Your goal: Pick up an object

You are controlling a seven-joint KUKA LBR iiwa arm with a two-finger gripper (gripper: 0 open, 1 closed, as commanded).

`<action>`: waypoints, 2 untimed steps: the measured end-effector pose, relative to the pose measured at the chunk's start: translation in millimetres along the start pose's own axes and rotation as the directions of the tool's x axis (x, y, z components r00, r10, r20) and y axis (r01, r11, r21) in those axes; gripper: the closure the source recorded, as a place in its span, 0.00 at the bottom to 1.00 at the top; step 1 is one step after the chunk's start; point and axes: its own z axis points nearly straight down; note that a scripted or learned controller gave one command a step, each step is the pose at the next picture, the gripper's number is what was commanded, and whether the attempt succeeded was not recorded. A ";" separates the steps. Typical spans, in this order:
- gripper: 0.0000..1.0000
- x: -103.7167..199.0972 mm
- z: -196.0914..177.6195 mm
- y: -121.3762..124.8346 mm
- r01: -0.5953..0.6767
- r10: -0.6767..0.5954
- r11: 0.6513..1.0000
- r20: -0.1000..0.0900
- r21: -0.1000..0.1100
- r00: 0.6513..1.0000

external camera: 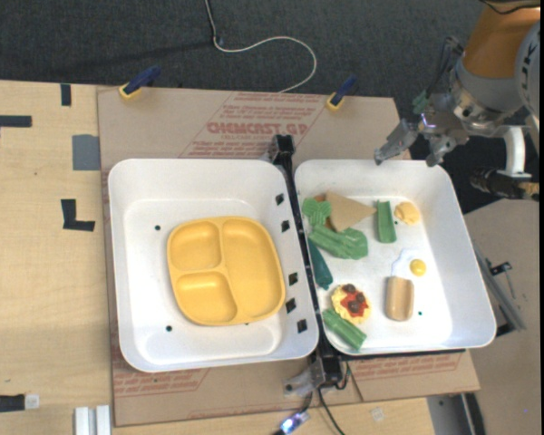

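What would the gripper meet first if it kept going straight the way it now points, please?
Probably the far rim of the right bin. The gripper hangs over that edge, pointing down and left in the view. Depth is unclear: slightly further in, it would reach bare bin floor before the green piece.

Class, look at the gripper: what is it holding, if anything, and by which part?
Nothing. The gripper hangs open above the right bin's far rim, with nothing between its fingers.

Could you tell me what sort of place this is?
Probably a robotics lab bench for pick-and-place trials: two white bins on clamped cardboard, toy food, and a gripper above.
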 end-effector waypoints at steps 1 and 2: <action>0.00 1.4 45.6 -2.3 0.001 -0.001 1.000 0.000 0.005 1.000; 0.00 -2.4 94.3 -8.3 0.000 0.000 1.000 0.000 0.005 1.000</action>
